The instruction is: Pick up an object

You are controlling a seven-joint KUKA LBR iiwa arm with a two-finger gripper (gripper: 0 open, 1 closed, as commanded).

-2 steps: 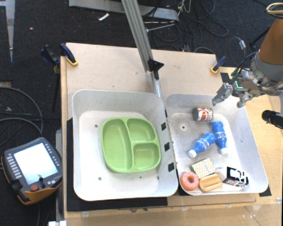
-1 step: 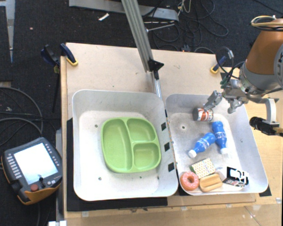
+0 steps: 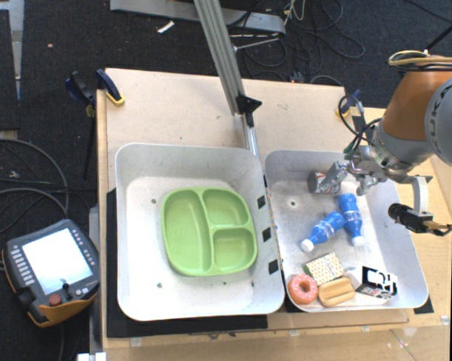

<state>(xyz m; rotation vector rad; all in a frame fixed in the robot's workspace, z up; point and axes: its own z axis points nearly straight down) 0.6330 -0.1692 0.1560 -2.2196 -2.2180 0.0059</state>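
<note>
End effector, grip state indeterminate, hangs over right bin far edge; bottles lie just nearside, crossed.

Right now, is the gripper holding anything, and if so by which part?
Nothing shows between its fingers. The gripper hangs over the right bin, just above the two blue bottles.
</note>
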